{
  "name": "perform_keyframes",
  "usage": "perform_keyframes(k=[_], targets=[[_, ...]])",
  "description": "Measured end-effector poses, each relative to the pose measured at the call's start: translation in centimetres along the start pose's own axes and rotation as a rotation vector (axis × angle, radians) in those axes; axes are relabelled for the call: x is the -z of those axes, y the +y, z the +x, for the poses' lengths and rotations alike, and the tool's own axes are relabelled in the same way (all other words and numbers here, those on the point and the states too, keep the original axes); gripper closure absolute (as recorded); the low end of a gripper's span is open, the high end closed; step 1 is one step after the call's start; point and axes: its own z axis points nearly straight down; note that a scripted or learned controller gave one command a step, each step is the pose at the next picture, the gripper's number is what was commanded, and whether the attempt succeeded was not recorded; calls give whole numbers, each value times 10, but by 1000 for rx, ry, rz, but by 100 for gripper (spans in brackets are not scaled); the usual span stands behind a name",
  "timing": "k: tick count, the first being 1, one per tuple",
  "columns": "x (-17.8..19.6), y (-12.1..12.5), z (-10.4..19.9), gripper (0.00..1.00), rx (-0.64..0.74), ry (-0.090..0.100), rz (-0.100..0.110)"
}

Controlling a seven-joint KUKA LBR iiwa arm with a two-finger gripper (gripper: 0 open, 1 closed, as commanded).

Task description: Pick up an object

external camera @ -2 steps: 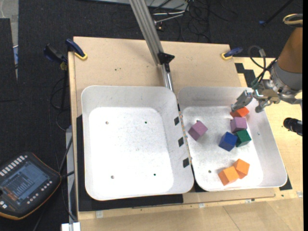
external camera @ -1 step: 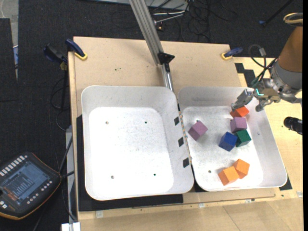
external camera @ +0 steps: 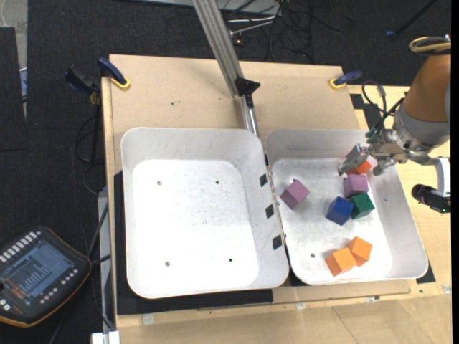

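My gripper [external camera: 366, 163] hangs over the back of the right bin [external camera: 401, 264], and its fingers stand apart, open. A small orange block [external camera: 363, 168] shows just under and between the fingertips, partly hidden by them; I cannot tell whether they touch it. Right in front of it lies a purple block [external camera: 355, 185], with a green block [external camera: 363, 204] and a blue block [external camera: 340, 210] beside it. Another purple block [external camera: 295, 193] lies further left in the same bin. Two orange blocks [external camera: 350, 255] sit near the front.
The left bin [external camera: 136, 156] adjoins the right one along a raised middle rim [external camera: 271, 199]. A metal pole [external camera: 222, 41] slants in from the back. Clamps [external camera: 346, 79] hold the board's back corners. A teach pendant [external camera: 36, 271] lies at the lower left.
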Motion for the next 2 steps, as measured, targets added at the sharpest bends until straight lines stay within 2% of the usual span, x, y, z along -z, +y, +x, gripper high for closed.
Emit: perform_keyframes(k=[1, 2], targets=[[-44, 0, -4, 0, 0, 0, 0], [-69, 1, -3, 0, 1, -1, -3]])
